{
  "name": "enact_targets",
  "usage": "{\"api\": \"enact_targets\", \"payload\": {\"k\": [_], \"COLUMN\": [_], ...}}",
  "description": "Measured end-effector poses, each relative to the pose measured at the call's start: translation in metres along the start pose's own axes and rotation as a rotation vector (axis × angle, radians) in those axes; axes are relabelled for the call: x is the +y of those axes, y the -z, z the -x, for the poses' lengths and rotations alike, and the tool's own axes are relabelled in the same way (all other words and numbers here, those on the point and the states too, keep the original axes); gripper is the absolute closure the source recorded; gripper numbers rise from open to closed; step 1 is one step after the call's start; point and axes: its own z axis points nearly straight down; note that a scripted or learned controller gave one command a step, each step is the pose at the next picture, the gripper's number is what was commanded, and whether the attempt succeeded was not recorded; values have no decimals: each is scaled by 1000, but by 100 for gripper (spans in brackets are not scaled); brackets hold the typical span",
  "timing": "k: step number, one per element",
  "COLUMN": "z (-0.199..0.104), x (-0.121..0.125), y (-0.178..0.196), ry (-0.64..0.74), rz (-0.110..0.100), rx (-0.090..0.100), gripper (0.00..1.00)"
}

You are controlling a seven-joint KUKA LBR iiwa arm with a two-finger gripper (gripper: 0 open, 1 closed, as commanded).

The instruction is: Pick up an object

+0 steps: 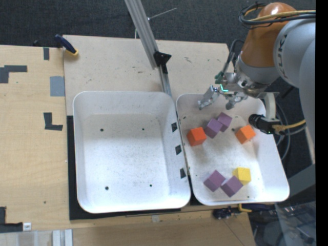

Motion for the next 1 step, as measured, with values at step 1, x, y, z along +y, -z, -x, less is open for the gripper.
{"api": "enact_targets", "payload": {"k": [1], "z": [0], "x": [1], "y": [3], "ry": [1], "rz": [5], "rx": [-1], "gripper": [0]}}
